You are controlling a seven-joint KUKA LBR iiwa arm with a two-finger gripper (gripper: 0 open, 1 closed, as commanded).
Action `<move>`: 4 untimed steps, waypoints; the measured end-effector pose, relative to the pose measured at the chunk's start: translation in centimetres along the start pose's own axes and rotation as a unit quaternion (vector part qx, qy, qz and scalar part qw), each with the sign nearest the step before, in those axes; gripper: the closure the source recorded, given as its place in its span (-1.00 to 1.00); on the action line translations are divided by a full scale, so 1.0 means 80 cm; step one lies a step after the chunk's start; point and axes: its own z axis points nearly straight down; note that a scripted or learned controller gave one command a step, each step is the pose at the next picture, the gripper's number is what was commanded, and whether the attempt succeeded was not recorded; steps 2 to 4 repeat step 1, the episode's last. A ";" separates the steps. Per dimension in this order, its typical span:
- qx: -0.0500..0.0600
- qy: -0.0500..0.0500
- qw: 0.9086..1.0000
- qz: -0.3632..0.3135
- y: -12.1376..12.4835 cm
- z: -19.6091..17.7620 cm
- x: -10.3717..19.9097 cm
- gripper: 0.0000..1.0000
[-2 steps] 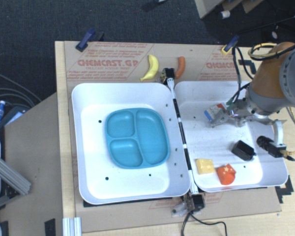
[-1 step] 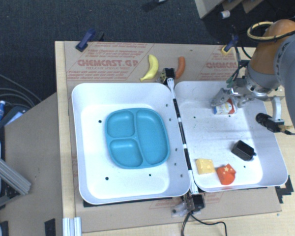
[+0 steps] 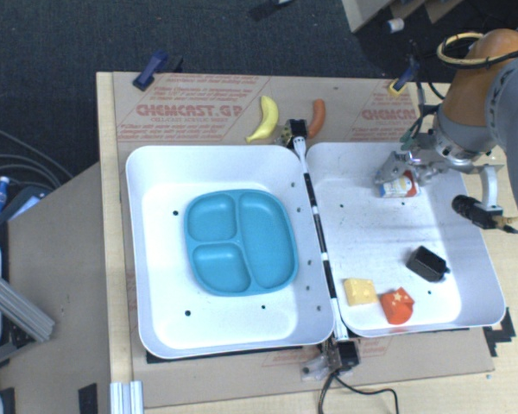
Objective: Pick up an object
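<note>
My gripper [image 3: 396,176] is low over the far part of the right bin [image 3: 363,222], reaching in from the right. A small red and white thing [image 3: 404,186] lies right under its tip, partly hidden by it. Nearer the front of the same bin sit a black block [image 3: 427,263], a yellow block [image 3: 358,291] and a red object [image 3: 397,305], all well apart from the gripper.
The left bin [image 3: 155,231] holds a blue divided plate [image 3: 240,241]. A yellow banana [image 3: 263,119] and an orange sausage-shaped item [image 3: 316,117] lie on the bench behind the bins. A ridge where the two bins meet [image 3: 315,222] runs between them.
</note>
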 end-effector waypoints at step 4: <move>0.000 0.001 1.000 0.001 -0.053 -0.157 0.087 1.00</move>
